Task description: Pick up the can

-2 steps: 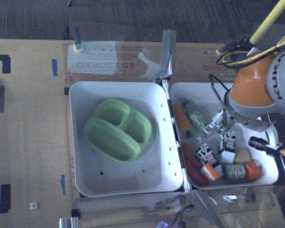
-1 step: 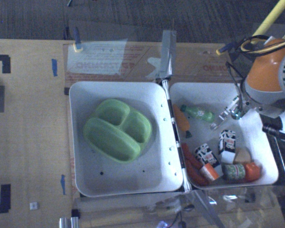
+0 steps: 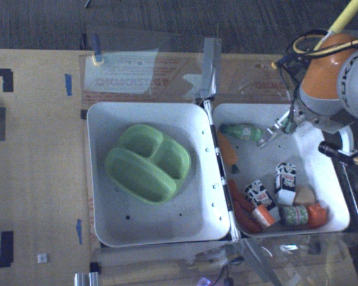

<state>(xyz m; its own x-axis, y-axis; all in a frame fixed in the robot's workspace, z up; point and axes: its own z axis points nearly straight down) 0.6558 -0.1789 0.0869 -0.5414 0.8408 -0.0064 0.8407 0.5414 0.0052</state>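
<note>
The can (image 3: 295,215), small with a green label, lies on its side near the front edge of the right bin (image 3: 328,159). An orange-red item (image 3: 318,214) touches its right end. My gripper (image 3: 277,130) hangs over the back of the same bin, just right of a green bottle (image 3: 242,132). It is well away from the can, with nothing visibly held. The grey arm with its orange band (image 3: 323,79) comes in from the upper right.
Two cow-patterned cartons (image 3: 285,176) (image 3: 258,193), a brown piece (image 3: 305,195), an orange-and-white cup (image 3: 264,215), a long red pepper (image 3: 241,207) and an orange carrot (image 3: 228,151) crowd the right bin. A green divided plate (image 3: 147,162) lies in the left bin (image 3: 107,219).
</note>
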